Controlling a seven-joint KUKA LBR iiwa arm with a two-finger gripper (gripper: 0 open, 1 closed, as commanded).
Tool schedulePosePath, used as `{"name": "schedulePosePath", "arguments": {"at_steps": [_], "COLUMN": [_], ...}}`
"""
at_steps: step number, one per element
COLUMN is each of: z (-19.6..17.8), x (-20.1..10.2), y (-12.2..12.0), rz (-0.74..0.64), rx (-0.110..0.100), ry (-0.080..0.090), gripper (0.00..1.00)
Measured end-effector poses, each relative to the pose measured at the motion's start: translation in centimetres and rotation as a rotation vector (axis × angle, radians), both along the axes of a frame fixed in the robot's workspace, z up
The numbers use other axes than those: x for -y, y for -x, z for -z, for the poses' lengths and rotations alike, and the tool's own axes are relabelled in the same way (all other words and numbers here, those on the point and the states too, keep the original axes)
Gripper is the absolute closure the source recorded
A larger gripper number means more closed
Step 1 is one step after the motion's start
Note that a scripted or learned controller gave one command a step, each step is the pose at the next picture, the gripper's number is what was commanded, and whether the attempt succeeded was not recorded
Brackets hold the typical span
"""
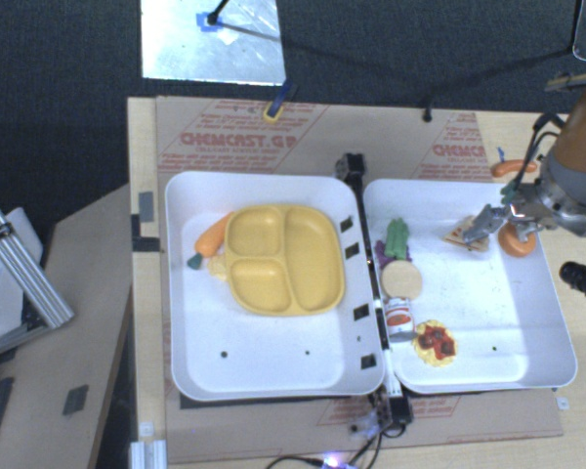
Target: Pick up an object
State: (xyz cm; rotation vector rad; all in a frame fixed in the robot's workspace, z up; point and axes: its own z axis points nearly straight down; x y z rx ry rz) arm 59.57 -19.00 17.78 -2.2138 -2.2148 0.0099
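My gripper hangs over the upper right part of the right bin, on the grey arm with the orange band that comes in from the right. Just below and left of its tip lies a brown toast-like slice; I cannot tell whether they touch. An orange ring-shaped toy lies right beside the gripper. Along the bin's left side lie a green vegetable, a beige round disc, a small red-and-white can and a yellow piece with red topping.
The left bin holds a yellow divided plate with an orange carrot at its left edge. A black-clipped divider runs between the bins. An orange toy lies on the cardboard beyond the right bin.
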Motion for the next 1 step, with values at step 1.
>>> {"name": "schedulePosePath", "arguments": {"at_steps": [1], "z": [-0.76], "x": [-0.03], "y": [-0.34], "rz": [-0.003], "rx": [0.013], "ry": [0.003], "gripper": [0.0]}}
